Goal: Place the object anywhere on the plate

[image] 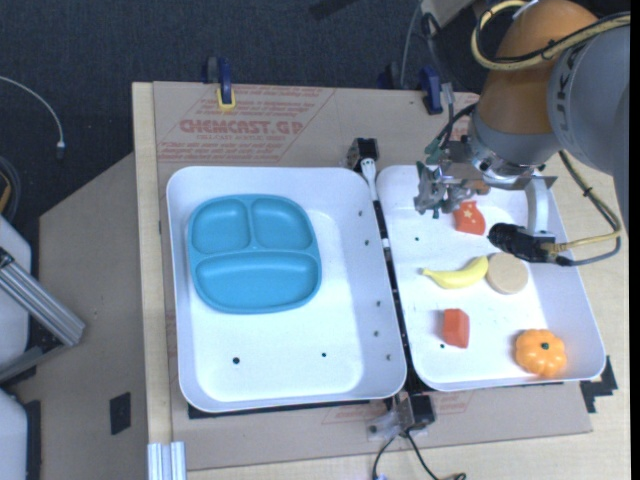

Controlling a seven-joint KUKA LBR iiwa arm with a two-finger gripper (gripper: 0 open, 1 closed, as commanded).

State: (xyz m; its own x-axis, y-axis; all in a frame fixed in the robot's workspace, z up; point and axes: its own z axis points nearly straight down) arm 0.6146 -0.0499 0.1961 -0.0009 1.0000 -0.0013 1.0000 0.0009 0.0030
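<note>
Two shallow white bins sit side by side on a brown cardboard-covered bench [150,268] printed with red lettering, the sheet held at its far edge by a blue clamp [224,80]. Around the bench lies dark blue-grey carpet [80,48], with black cables trailing across it at the top.

Inside the left white bin [350,298] lies a light blue plastic plate with three compartments [256,254], set toward the bin's far left; nothing rests on it.

Within the right white bin [580,308] are several toy foods: a yellow plastic banana [457,274] near the middle, a round beige disc-shaped piece [508,274] just beside the banana's right tip, a small red block-like piece [455,328] below the banana, and an orange toy pumpkin [540,353] near the front right corner. A red strawberry-like piece [470,218] lies toward the far end, just right of the gripper.

Reaching in from the right, the grey arm with its orange band [525,68] hangs the two-finger gripper [432,194] over the far left part of the right bin — whether its fingers are spread or closed I cannot tell, as the tips are small and dark against the bin. A black cylindrical fitting [520,243] with a yellow cable lies by the arm.
</note>
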